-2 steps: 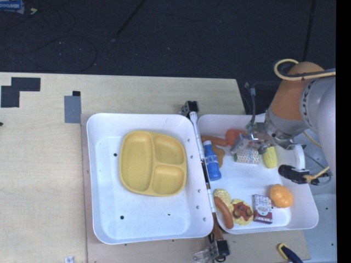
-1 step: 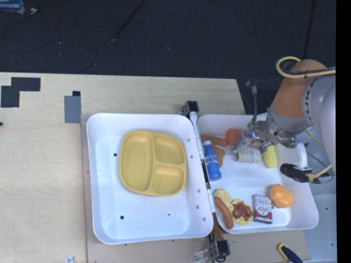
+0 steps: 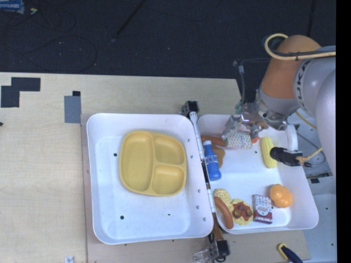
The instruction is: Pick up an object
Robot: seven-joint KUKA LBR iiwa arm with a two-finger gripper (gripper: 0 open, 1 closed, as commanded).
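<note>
gripper [image 3: 239, 129], speckled object [image 3: 239, 141] seemingly between fingers

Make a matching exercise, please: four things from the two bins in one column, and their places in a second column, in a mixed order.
Things:
1. yellow divided plate
2. blue bottle
3. orange fruit
4. corn cob

Places:
A. right bin, against the left wall
B. right bin, near the right edge, toward the front
C. middle of the left bin
D. right bin, back right, just right of the hand

Pairs: 1-C, 2-A, 3-B, 4-D
</note>
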